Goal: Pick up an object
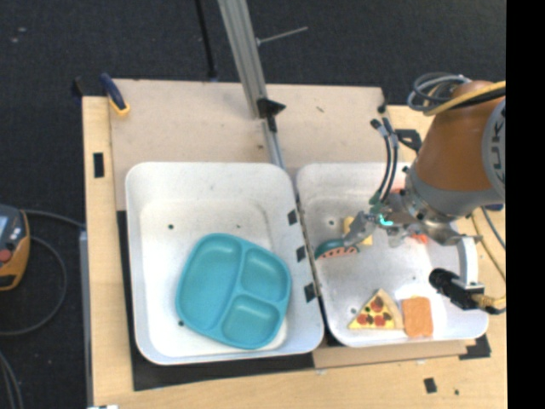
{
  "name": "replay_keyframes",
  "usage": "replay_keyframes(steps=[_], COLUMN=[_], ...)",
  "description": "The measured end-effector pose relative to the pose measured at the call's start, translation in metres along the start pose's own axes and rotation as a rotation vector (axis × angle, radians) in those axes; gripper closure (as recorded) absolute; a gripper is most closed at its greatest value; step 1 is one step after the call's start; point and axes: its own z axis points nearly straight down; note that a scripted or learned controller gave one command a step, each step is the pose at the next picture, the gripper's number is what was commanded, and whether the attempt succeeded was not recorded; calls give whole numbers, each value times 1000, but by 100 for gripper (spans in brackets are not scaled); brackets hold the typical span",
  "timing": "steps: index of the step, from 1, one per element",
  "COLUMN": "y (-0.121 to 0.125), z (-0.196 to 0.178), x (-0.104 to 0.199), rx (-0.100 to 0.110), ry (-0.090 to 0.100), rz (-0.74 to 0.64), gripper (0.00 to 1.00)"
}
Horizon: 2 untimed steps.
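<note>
A bench [213,126] carries two shallow white bins side by side. In the left bin [153,194] a teal divided plate [234,290] with three compartments lies flat toward the near right corner, its edge close to the wall it shares with the other bin. A metal post [247,58] rises from the bench behind the two bins, near where they meet.

In the right bin [341,186], a small teal and red object [334,250] lies near the left wall, with a small yellow piece [353,228] just behind it. At the near edge sits a toy pizza slice [375,312], and an orange block [417,316] lies just to its right, touching or nearly so.

The arm [460,156] reaches in from the right over the right bin. The gripper [375,221] hangs low just beside the yellow piece and the teal and red object; how it stands, wide or narrow, cannot be told from here.
</note>
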Motion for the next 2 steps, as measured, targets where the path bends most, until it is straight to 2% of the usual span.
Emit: replay_keyframes(steps=[1,2], y=[0,4], z=[0,42], x=[0,-1], rx=[-1,3], ry=[0,-1], rz=[0,2], gripper=[0,0])
